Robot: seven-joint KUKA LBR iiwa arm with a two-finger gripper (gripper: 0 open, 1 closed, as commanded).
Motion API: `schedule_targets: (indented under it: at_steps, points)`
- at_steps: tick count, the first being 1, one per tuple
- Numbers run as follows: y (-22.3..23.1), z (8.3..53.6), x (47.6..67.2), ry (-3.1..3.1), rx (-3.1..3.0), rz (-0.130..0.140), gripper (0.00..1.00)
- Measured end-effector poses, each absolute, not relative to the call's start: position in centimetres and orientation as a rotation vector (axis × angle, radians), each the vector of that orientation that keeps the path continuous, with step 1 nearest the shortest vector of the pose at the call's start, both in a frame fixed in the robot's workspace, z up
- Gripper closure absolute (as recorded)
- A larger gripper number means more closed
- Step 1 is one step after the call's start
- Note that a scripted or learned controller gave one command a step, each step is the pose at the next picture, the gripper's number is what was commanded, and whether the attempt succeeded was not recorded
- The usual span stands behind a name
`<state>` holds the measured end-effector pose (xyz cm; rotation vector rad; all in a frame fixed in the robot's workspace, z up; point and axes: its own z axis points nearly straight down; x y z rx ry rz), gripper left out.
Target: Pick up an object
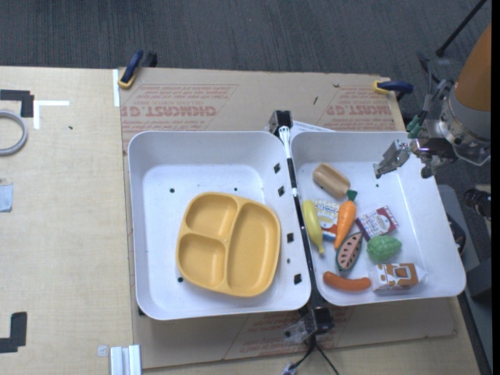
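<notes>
Gripper (406, 156): at the upper right corner of the right bin (437, 209), hanging above the rim. Whether it is released or clenched cannot be told from here; nothing shows held in it.

Nearest candidate: bread roll (332, 180), to the gripper's left and a little toward the front, long axis slanting from upper left to lower right. Reaching it, by my judgement, means a move leftward and down.

Right bin, remaining contents, a tight cluster in its left and front part: carrot (346, 219), upright along the bin's depth; banana (312, 223) beside the divider; small snack packet (377, 223); green leafy vegetable (384, 248); slice of watermelon (350, 251); sausage (346, 283) lying crosswise near the front wall; small carton (394, 276) just beside it.

Left bin (156, 209): one yellow divided plate (230, 243), three compartments, with nothing in them.
</notes>
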<state>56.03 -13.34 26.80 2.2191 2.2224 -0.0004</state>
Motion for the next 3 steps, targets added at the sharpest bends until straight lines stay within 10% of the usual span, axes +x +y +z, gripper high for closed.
schedule_targets:
  at_steps: [1, 2, 3]
  points:
    - [-11.7, 11.8, 56.5, 1.773, 2.596, -0.002, 0.00]
    - [-11.7, 12.8, 56.6, 1.771, 2.597, -0.001, 1.00]
    - [-4.6, 28.3, 55.6, 1.598, 2.704, -0.001, 1.00]
